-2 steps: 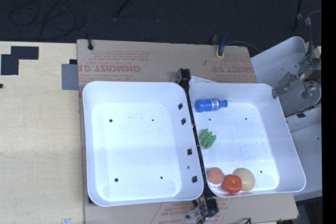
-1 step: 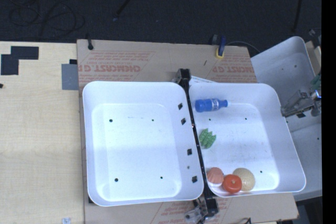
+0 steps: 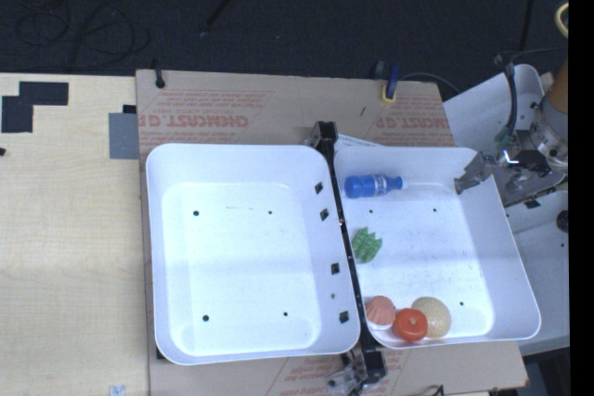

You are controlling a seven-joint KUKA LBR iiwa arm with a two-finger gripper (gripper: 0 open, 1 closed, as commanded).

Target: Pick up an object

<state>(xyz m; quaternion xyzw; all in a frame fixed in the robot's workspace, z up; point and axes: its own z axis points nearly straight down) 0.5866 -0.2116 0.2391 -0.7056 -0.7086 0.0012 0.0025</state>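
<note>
**Right bin loaded, gripper at the far rim**

The right bin point(image 3: 483, 255) holds everything: a blue bottle point(image 3: 373, 186) lying near its far wall, a green piece point(image 3: 367, 245) by the divider, and a pink, a red point(image 3: 410, 324) and a tan piece point(image 3: 432, 314) clustered at the near edge. The gripper point(image 3: 483, 170) hovers over that bin's far right corner, fingers apart, nothing between them. The left bin point(image 3: 167, 246) sits alongside.
</note>
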